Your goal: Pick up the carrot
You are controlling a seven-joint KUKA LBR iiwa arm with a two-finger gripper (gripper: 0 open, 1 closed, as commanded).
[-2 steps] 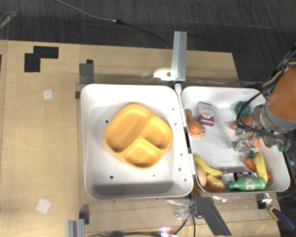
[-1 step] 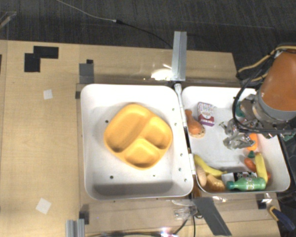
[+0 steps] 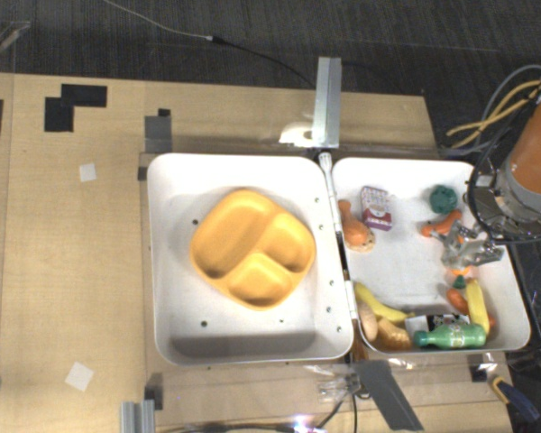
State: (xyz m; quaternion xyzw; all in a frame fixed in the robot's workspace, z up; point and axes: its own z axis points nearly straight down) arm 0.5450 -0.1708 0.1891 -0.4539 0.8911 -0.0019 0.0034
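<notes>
The wooden worktop (image 3: 72, 269) is carrying two shallow white plastic bins, the left bin (image 3: 176, 336) holding a yellow sectioned plate (image 3: 252, 246). The metal two-finger hand (image 3: 469, 246) is hanging over the right bin (image 3: 406, 165); its grip I cannot tell. The small orange carrot (image 3: 441, 225) is lying just beside it, near a green round toy (image 3: 444, 197).

A pale wooden bench (image 3: 63, 269) is seen under everything, and two shallow white bins are set on it side by side, touching along their inner walls. The left bin (image 3: 162, 242) and the right bin (image 3: 406, 165) are divided by a metal post (image 3: 327, 106) (upright at the far edge). Small pale squares (image 3: 88, 172) are stuck to the bare wood.
</notes>
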